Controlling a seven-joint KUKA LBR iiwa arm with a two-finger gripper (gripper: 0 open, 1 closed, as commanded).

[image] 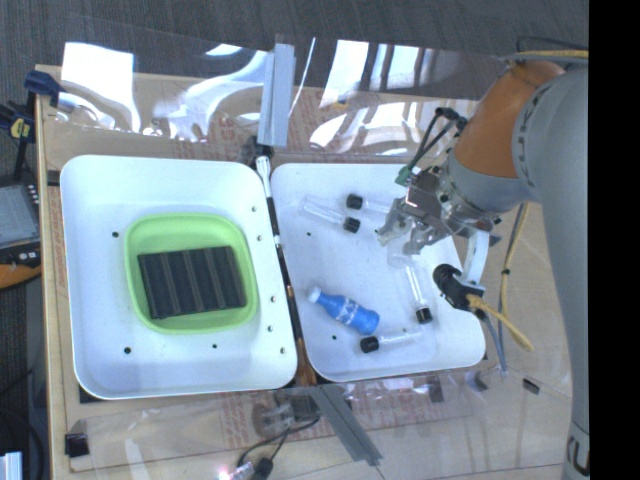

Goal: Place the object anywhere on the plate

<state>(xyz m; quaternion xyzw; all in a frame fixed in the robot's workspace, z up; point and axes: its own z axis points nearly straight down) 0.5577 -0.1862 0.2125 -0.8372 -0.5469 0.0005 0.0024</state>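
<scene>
Fingers: cannot tell whether they are apart or together; the gripper (415, 230) is hovering over the upper middle of the right bin (300, 298), and nothing is showing clamped in it.
Arm: the grey arm with its orange band (500, 118) is reaching in from the right, cables trailing beside the wrist.
Nearest things: a clear tube (414, 286) with a black cap is lying just below the gripper; two more capped tubes (335, 208) are sitting to its left, and another near the bin's lower edge.
Object: which one is meant is unclear; I am taking it to be the blue bottle (345, 311), lying on its side in the lower middle of the right bin, apart from the tubes and well apart from the plate.
Handling: it is looking light, rigid and smooth, so likely to roll or slip; gripping across the middle of its body, square to its long axis, is looking safest.
Plate: the green plate (140, 243) is sitting in the left bin (90, 188), carrying a dark ribbed insert (190, 278).
Writing: no brand or label is reading clearly; the bottle's pale markings are too small.
Tabletop: the tabletop (200, 423) is carrying both bins side by side.
</scene>
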